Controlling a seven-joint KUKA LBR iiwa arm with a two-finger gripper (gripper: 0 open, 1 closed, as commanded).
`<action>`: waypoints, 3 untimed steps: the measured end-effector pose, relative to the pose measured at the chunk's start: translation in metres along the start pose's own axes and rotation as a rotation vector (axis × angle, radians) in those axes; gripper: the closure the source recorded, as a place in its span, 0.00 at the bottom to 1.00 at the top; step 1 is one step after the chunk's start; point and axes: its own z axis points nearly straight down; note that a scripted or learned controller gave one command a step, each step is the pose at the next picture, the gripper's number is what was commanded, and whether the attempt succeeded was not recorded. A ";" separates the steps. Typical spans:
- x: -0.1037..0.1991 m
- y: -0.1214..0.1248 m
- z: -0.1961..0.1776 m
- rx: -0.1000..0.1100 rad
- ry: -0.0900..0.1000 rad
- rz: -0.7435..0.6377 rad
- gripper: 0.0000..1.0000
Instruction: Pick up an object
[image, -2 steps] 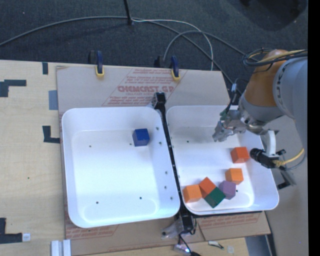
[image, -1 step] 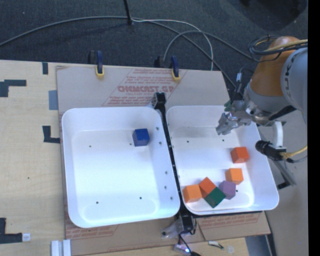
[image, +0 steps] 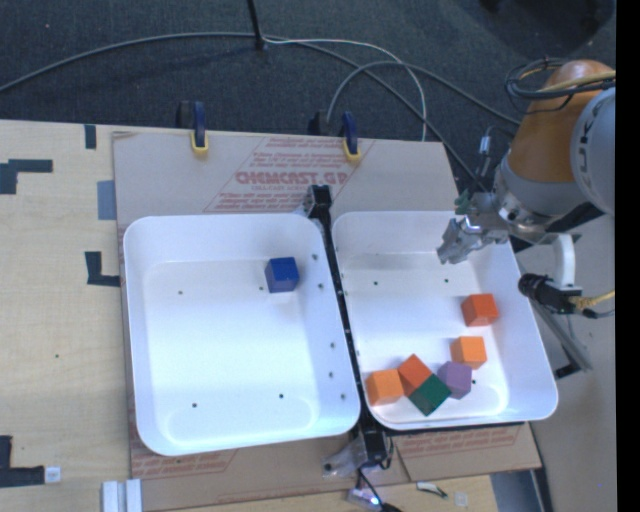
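A blue cube (image: 282, 273) sits alone in the left bin (image: 160, 330), toward its back right. In the right bin (image: 400, 255) lie an orange cube (image: 480, 309) near the right wall, another orange cube (image: 468, 351), and a cluster at the front: an orange cube (image: 384, 386), a red-orange cube (image: 414, 372), a green cube (image: 429, 394) and a purple cube (image: 455, 378). My gripper (image: 456, 246) hangs over the back right corner of the right bin, above and left of the nearest orange cube. Nothing shows between its tips.
A black divider (image: 335, 290) runs between the two bins. Two blue-and-yellow clamps (image: 199, 128) hold a cardboard sheet behind them. Cables cross the dark floor at the back. The arm's grey and orange body (image: 560, 130) stands at the right.
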 end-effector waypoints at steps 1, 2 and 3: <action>0.059 -0.002 0.006 0.002 0.001 -0.005 1.00; 0.108 0.002 0.010 0.002 0.001 -0.004 1.00; 0.164 -0.002 0.015 0.002 0.001 -0.005 1.00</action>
